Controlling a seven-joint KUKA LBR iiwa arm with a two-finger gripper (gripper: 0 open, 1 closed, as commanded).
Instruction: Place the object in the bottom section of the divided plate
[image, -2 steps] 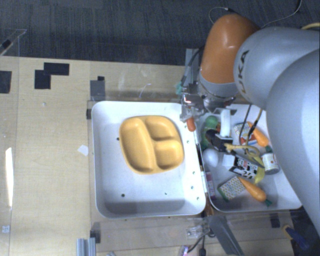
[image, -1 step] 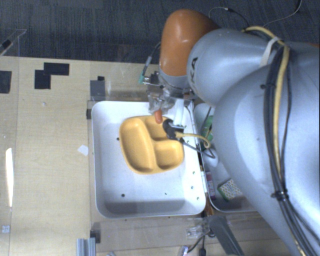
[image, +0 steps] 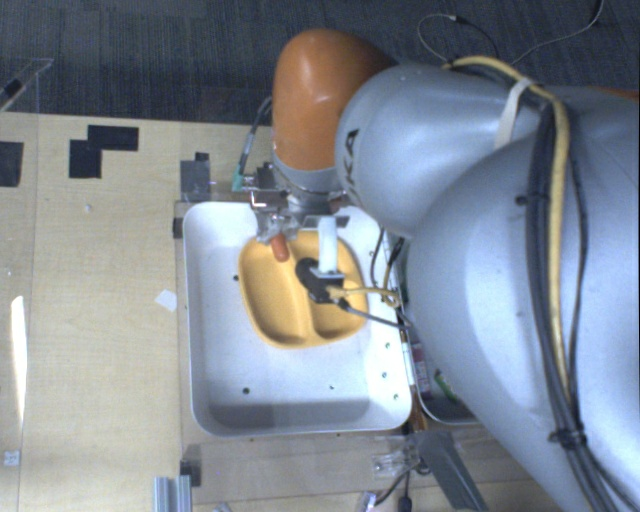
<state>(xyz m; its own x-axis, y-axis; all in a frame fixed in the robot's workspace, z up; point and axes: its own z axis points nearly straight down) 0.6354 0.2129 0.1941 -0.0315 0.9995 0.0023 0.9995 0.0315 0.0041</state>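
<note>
A yellow divided plate (image: 268, 300) lies in the upper middle of the left white bin (image: 215, 340). A ridge runs down the plate and splits it into a wider left section and a narrower right one. My gripper (image: 274, 238) hangs over the plate's upper left rim, under the orange band of the wrist. A small reddish-brown object (image: 281, 250) shows right at the gripper's tip, above or touching the plate's top edge. Whether it is gripped or just resting there is hidden by the wrist.
The big grey arm covers the right bin, of which only a sliver (image: 440, 405) shows. White bin floor (image: 290, 385) lies bare below the plate. Black marker patches (image: 100, 148) sit on the wooden bench to the left.
</note>
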